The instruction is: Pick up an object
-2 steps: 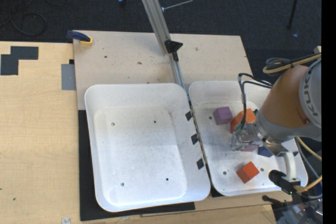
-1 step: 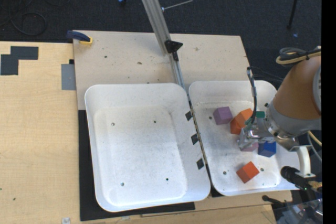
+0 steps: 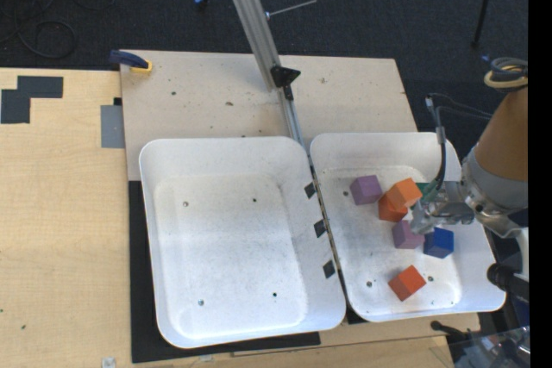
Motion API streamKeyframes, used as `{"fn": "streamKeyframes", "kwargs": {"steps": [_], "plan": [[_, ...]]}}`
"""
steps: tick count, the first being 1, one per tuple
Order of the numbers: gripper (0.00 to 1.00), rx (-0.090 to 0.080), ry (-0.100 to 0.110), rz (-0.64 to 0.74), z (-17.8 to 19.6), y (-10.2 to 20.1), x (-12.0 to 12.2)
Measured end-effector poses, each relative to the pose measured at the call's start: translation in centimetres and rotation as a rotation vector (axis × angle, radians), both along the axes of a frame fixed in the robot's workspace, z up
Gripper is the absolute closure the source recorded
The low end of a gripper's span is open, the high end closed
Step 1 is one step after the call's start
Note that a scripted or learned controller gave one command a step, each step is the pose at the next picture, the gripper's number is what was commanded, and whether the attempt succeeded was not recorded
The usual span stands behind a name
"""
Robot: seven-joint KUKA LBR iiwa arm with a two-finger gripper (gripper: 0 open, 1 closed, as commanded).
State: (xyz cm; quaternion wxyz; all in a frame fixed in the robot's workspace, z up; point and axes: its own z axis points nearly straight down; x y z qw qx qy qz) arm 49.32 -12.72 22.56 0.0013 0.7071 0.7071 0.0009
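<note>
The gripper [image 3: 424, 218] hangs low in the right bin [image 3: 379, 151], amid an orange block [image 3: 397, 200], a purple block [image 3: 405, 235] and a blue block [image 3: 439, 242] at its 4 o'clock; finger state: cannot tell

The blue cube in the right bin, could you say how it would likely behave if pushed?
The blue cube looks rigid with flat faces, so it would probably slide, not roll. It sits close to a purple block, so a push leftward would likely nudge that too.
</note>
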Motion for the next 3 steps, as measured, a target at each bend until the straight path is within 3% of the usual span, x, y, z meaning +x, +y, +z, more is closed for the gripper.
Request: {"fn": "streamKeyframes", "kwargs": {"steps": [1,3], "plan": [[1.0,0.0,0.0,0.0,4.3,-0.1,-0.3],[1.0,0.003,0.009,0.004,2.4,9.7,2.9]]}}
